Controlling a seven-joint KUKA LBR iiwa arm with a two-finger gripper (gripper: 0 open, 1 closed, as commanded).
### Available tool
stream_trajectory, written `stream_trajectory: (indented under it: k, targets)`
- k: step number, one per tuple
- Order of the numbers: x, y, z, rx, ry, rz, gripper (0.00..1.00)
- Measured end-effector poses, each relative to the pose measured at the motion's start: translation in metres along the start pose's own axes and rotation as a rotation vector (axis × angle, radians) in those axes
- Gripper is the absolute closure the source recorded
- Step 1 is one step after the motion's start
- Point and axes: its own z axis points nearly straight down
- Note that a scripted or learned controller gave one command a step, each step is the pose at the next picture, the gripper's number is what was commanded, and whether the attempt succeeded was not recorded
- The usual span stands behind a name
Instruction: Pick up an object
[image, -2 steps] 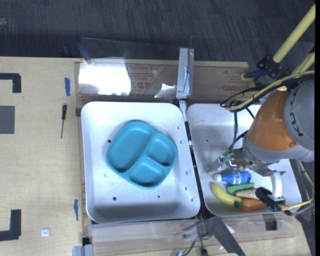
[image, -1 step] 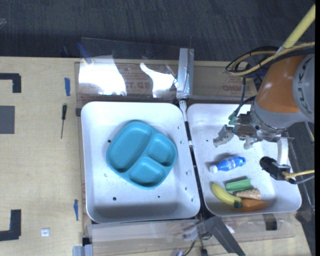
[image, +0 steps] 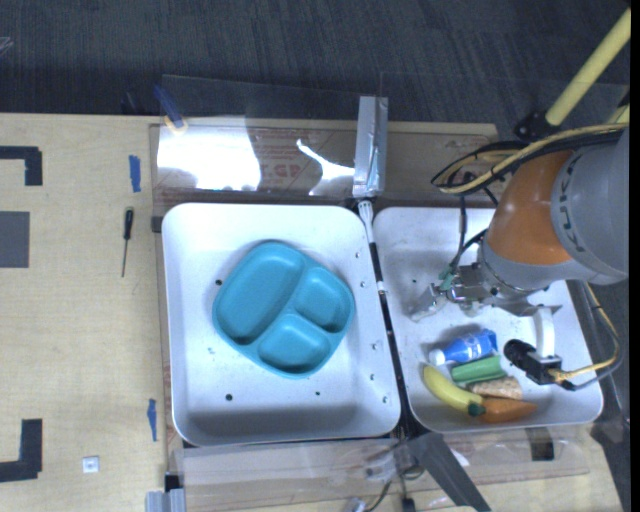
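- The metal two-finger tool (image: 445, 293) is seen low in the right-hand shallow white plastic bin (image: 400, 245), near its middle; whether its fingers are apart or together cannot be told.
- Nothing is seen between them.
- Just in front of the tool, a small cluster is gathered in the bin's near corner: a blue-and-white plastic bottle (image: 466, 349), a green cylindrical stick (image: 478, 371), a yellow toy banana (image: 448, 389) and an orange carrot-shaped toy (image: 506, 407).
- All are judged light and stiff; the bottle is probably slippery and best taken across its narrow body.
- The banana, lying outermost, is judged easiest, gripped across its middle.
- A blue divided plastic plate (image: 285, 306) is seen in the left bin (image: 190, 400).
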Motion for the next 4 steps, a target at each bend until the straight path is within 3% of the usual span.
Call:
stream_trajectory:
  k: [1,2,3,4]
  targets:
    - [-0.001,0.002,-0.012,-0.007,-0.002,0.002,1.0]
    - [-0.001,0.001,-0.011,-0.005,-0.002,0.002,0.0]
    - [-0.019,-0.075,-0.006,0.009,0.0,0.021,0.0]
    - [-0.034,-0.077,-0.001,0.002,0.004,0.103,0.0]
